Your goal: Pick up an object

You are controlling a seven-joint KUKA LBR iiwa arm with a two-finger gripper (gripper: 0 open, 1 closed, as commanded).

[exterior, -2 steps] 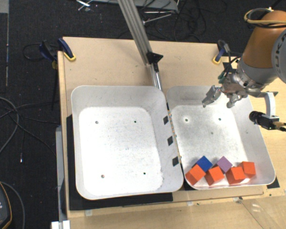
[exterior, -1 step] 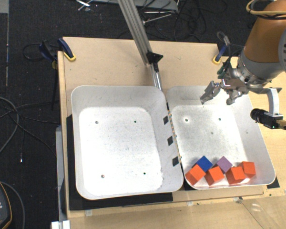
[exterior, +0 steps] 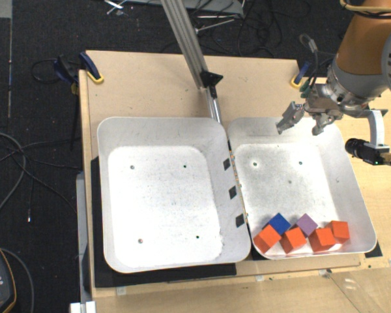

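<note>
While the gripper (exterior: 304,120) hovers, apparently spread and holding nothing, reaching comes next: blocks (exterior: 303,233) lie toward six o'clock.

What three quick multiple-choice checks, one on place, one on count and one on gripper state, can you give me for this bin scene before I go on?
1. Where do the blocks lie?
A. Near edge of the right bin
B. Middle of the left bin
C. On the bare bench

2. How many orange blocks are there?
A. One
B. Two
C. Four

3. How is the gripper?
A. Shut on a block
B. Open, above the right bin's far edge
C. Resting among the blocks

Answers:
1 A: the blocks cluster along the near wall of the right bin.
2 C: four orange blocks sit with one blue block and one purple block.
3 B: the gripper shows its fingers spread, nothing between them, well away from the blocks.
</note>
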